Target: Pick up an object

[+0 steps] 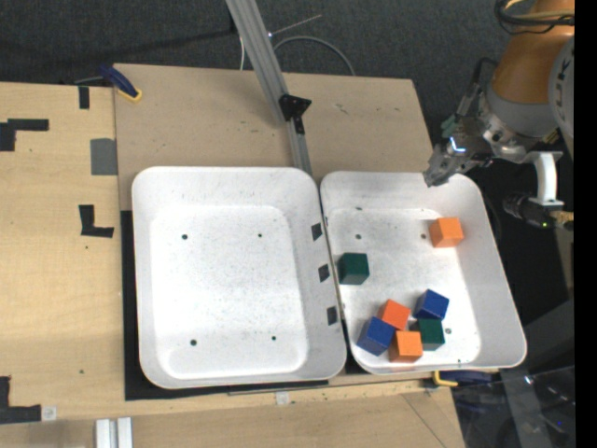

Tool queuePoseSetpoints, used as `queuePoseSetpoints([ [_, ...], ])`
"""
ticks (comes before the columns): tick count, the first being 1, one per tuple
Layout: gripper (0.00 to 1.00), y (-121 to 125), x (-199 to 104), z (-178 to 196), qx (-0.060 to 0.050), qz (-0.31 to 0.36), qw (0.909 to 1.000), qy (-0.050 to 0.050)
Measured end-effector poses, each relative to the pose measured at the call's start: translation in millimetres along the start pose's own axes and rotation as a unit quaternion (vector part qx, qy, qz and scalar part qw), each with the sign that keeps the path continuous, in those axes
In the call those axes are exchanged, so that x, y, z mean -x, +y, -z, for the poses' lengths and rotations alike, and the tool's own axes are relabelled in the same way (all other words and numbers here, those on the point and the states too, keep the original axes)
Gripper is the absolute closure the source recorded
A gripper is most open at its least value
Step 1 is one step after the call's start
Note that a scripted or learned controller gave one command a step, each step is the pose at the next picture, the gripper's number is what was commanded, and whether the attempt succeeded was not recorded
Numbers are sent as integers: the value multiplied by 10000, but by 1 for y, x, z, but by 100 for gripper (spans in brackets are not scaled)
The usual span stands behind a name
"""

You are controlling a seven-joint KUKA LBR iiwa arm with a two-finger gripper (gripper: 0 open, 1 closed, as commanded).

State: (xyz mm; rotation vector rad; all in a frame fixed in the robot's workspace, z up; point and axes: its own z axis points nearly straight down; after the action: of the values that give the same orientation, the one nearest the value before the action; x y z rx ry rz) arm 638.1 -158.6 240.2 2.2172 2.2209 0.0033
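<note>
Over the top right corner of the right bin (497,278) I've got the hand (441,173), hanging just at the bin's far rim. Can't tell from this angle whether it's released or clenched; the tip is a dark blur, and I see nothing gripped in it. Arm (527,73) comes in from the right, orange band at the top right of my view.

Right bin contents, approx.:
- Orange block (446,231) alone near the upper right, closest piece to the hand but clearly apart from it.
- Dark green block (353,268) alone toward the bin's left wall, mid height.
- Cluster at the bottom: blue block (432,304), second orange block (395,314) to its left, second green block (430,332) just below the blue one, third orange block (407,345) at the bottom, second blue block (376,335) on the left end. They sit packed together, several touching or nearly so.

Left bin (149,194) sits beside the right one, rims meeting in the middle. Both rest on the wooden bench (56,278). Metal pole (266,54) slants down from the top to the gap betw. the bins.
</note>
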Motion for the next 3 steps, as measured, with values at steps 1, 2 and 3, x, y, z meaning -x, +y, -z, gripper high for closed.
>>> queuePoseSetpoints([
  [1, 100, -16, -55, -2, -27, 18, 10000, 9],
  [2, 100, -22, -105, -14, -34, 20, 10000, 11],
  [3, 100, -19, -167, -12, -23, 31, 10000, 12],
])
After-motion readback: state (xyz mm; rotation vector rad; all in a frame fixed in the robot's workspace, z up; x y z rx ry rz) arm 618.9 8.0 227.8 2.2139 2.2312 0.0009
